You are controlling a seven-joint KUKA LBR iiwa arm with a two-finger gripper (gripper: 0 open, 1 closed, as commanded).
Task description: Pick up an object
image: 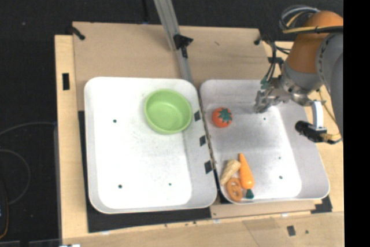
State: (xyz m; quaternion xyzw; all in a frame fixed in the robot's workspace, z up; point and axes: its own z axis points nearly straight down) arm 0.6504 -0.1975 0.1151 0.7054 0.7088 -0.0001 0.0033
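Round red tomato (222, 117) left of gripper (264, 100), apart. Tapered orange carrot (245, 171) nearer the camera. Can't tell jaw state; nothing visibly gripped.

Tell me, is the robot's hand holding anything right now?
No. The hand hovers at the right bin's far edge with nothing between its fingers. The tomato sits apart, untouched.
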